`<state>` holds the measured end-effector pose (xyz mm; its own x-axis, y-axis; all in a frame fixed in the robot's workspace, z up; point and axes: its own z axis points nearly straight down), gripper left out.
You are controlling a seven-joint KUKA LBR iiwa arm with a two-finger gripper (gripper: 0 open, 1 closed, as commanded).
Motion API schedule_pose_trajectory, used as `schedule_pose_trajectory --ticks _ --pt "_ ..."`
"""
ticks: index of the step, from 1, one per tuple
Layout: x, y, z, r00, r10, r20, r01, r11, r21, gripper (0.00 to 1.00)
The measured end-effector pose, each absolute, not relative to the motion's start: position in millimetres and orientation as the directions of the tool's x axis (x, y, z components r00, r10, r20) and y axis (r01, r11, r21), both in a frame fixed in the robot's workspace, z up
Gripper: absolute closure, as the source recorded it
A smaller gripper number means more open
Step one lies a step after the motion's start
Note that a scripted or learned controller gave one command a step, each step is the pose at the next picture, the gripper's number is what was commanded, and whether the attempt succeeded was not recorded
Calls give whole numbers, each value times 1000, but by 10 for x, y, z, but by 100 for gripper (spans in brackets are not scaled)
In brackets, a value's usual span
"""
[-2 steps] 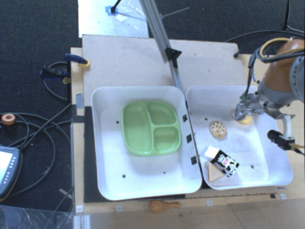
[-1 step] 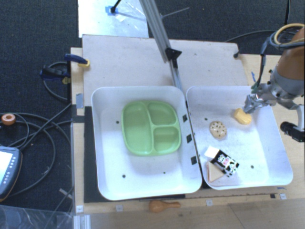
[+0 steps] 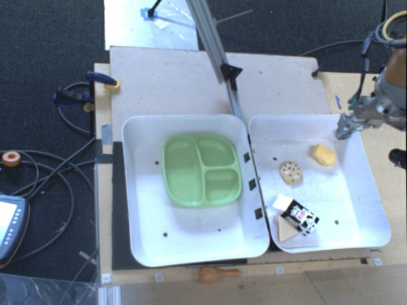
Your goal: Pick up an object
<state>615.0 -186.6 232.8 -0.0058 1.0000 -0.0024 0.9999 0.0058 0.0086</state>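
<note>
Green plate [image 3: 202, 170] in left bin [image 3: 137, 234] (cookie [image 3: 290, 172] right)

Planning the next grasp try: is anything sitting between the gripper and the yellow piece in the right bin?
Nothing visible does. The gripper hovers at the right bin's far right corner, and the yellow piece lies just below and left of it on bare bin floor. The cookie sits farther left, off that path.

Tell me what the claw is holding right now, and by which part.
Nothing. The claw hangs over the right bin's far edge with nothing between its fingers; the yellow piece lies apart from it in the bin.
</note>
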Motion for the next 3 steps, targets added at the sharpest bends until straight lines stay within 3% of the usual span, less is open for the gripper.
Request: schedule_pose_trajectory --ticks 1,3 --pt "6156 -1867 2105 -5 1000 -1 1000 5 1 100" --pt "6104 -819 2017 -11 1000 2 1000 11 0 100"
